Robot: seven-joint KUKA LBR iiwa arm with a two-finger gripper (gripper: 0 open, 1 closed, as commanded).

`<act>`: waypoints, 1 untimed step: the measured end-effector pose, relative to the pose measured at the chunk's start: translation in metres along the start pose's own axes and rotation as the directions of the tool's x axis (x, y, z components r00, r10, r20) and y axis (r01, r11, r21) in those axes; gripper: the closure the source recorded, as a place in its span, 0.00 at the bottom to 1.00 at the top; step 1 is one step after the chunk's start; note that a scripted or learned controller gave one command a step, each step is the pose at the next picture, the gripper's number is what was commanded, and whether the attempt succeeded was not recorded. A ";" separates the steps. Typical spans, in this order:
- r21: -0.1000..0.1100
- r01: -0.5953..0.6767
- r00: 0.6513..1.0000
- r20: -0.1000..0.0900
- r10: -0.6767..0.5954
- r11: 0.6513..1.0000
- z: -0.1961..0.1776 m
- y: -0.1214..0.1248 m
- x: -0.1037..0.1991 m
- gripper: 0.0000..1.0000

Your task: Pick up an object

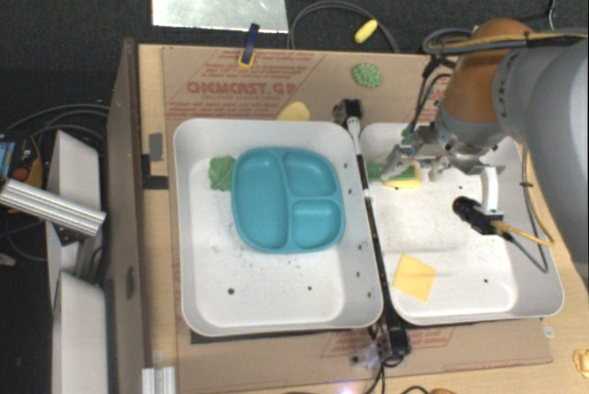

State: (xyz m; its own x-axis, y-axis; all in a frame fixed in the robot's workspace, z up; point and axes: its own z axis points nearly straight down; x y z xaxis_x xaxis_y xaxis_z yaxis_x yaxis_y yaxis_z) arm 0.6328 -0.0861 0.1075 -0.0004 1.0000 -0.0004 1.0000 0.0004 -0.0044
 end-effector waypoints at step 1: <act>-0.011 0.004 1.000 0.000 -0.004 1.000 0.023 0.038 -0.015 0.00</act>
State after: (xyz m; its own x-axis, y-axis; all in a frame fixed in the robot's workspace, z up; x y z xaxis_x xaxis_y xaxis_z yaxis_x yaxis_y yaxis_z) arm 0.6710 -0.1012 0.0847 -0.0047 1.0000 -0.0002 1.0000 0.0047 0.0064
